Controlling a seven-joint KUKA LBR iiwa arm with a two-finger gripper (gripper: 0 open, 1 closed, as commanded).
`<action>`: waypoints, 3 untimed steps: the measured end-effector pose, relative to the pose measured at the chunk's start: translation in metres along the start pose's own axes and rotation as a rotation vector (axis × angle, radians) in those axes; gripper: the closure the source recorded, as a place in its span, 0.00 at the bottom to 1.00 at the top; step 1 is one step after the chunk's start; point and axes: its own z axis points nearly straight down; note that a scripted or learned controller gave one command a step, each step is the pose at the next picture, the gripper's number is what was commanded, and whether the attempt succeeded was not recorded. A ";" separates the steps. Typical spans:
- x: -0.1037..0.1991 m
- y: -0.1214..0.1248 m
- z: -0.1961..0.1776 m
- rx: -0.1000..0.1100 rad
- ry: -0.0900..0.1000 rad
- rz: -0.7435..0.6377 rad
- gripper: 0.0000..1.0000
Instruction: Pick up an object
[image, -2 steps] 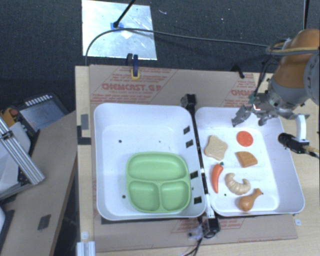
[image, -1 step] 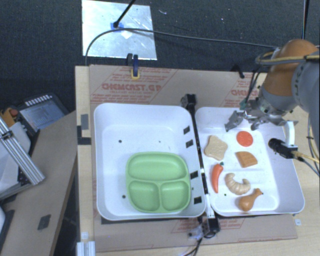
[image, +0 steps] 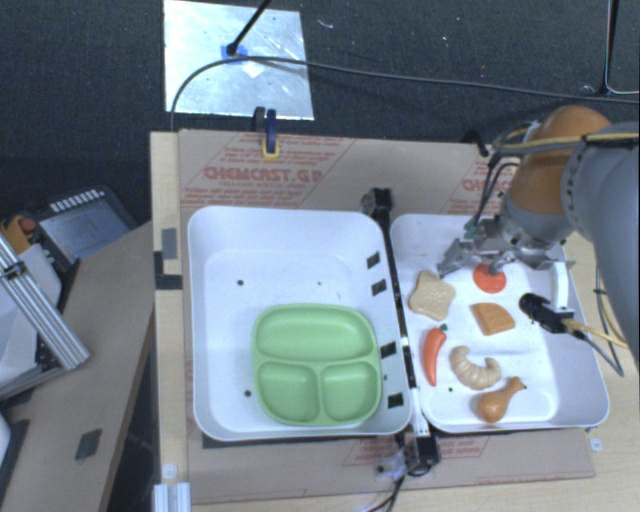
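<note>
Hand (image: 487, 258) over right bin (image: 585, 400) | beside red piece (image: 489, 279)

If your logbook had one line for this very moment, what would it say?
gripper: above red piece, right bin | held: nothing seen | green tray: left bin

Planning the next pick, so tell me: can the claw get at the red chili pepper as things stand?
Probably yes. The red chili pepper lies uncovered near the right bin's left wall, apart from the croissant. The claw hovers at the same bin's far end.
</note>
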 end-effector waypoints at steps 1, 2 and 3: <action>0.000 0.002 -0.014 -0.007 -0.001 -0.002 1.00; -0.008 0.006 -0.077 -0.010 -0.002 0.003 1.00; -0.010 0.012 -0.142 -0.011 -0.002 0.001 1.00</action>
